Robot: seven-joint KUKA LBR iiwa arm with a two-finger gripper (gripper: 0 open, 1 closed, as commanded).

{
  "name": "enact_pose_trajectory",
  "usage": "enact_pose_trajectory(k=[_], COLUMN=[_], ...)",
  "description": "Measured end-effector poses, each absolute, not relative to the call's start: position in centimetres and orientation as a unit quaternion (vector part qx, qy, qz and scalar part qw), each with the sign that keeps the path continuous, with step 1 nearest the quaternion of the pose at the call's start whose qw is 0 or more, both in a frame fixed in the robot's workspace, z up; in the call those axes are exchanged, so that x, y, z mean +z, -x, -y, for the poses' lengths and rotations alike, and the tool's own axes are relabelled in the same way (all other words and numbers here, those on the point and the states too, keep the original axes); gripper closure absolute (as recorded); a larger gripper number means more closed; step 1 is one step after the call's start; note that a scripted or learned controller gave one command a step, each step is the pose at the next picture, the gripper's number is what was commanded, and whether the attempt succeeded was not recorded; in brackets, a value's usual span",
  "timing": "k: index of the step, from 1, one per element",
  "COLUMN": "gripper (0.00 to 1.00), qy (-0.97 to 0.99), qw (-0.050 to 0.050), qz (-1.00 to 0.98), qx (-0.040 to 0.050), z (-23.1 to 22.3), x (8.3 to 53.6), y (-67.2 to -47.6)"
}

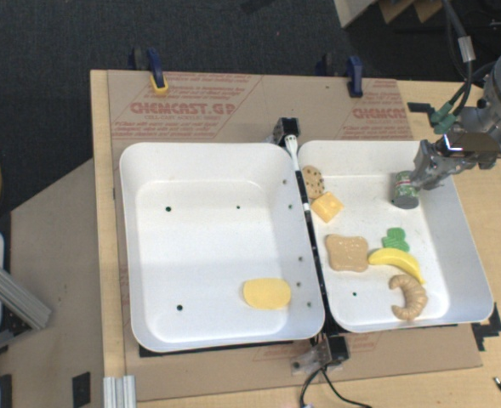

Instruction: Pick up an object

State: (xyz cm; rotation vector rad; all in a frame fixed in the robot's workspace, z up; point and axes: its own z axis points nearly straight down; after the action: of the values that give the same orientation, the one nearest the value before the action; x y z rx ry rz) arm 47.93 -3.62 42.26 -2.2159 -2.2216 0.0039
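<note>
So the tool (406,189) sat at 1 o'clock in the right bin (463,228), apparently clenched on a small grey obj (405,195), w/ banana (398,262) at 6 o'clock.

A robotics lab: two white bins (207,164) clamped on a cardboard-covered desk (233,100), cables, aluminium framing (12,291), dark carpet.

Dark carpet (54,32) around cardboard-topped bench (233,100)

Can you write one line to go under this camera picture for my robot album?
Robot claw reaches into the right bin, near a banana, croissant and toast.
</note>
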Motion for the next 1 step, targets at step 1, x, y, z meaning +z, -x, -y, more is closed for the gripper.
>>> enact_pose_trajectory(k=[1], gripper=[1.0], qy=[0.706], qw=[-0.003], qz=[0.708], qx=[-0.0029], z=[1.18], x=[46.91], y=[-47.98])
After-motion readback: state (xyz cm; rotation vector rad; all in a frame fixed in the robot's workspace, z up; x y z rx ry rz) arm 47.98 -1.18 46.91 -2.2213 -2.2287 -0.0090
